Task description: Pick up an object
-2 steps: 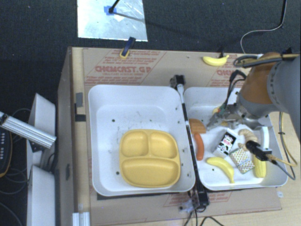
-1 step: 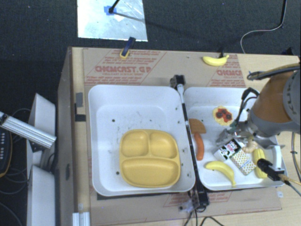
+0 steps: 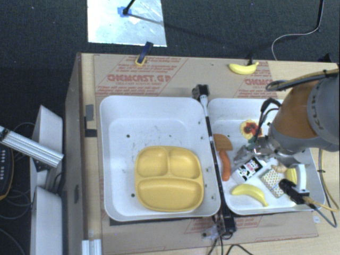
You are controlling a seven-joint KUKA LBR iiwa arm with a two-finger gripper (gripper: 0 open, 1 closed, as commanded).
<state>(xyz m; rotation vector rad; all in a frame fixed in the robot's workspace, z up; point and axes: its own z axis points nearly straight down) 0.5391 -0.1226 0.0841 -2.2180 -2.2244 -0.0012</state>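
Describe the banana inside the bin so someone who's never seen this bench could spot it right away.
Start at the right-hand white bin, the one the arm reaches into. Along its near edge lies the banana, just below a small black-and-white card. It is plain yellow and curved, unlike the orange hot dog to its left.

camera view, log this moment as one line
arm: over right bin | claw: low among toys, grip unclear | banana: in bin | yellow tray: left bin
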